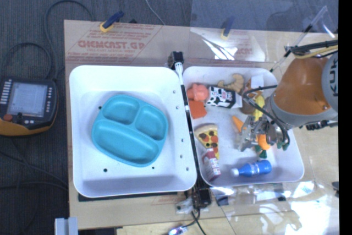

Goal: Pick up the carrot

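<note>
The carrot (263, 141) is a small orange piece with a green top, lying in the right part of the right bin (291, 173). My gripper (251, 138) hangs low over that bin, just left of the carrot and touching or nearly touching it. The grey wrist with its orange band (300, 88) reaches in from the right and hides the carrot's upper side. From this view I cannot say whether the carrot is between the jaws.
The right bin also holds a small orange stick (237, 122), a pizza slice (208, 136), a milk carton (220, 97), orange-red blocks (197, 100), a red bottle (212, 163) and a blue bottle (253, 169). The left bin (82, 173) holds a blue divided plate (131, 129).
</note>
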### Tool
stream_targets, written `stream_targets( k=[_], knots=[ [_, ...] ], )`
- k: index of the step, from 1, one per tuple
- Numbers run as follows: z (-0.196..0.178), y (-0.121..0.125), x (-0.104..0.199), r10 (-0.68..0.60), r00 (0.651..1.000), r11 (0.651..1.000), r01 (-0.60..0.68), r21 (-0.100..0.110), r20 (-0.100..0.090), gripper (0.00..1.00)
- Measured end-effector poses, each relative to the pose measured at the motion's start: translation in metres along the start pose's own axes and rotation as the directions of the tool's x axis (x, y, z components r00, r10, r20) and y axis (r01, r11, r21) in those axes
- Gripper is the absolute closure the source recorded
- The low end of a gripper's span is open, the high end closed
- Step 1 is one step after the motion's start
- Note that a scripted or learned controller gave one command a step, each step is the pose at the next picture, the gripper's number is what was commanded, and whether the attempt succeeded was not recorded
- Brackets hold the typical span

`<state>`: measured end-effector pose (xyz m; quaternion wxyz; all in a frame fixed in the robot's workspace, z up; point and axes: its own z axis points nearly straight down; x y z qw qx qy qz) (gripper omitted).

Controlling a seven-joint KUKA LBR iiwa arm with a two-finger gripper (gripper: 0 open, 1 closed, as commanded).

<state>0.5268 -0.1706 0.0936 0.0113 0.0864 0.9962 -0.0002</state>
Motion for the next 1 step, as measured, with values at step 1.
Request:
stream_targets(
  k=[1],
  knots=[
    [-0.0817,0.0852,-0.0276,0.413,0.911,0.911,-0.413,0.006,-0.013,1.00]
  ],
)
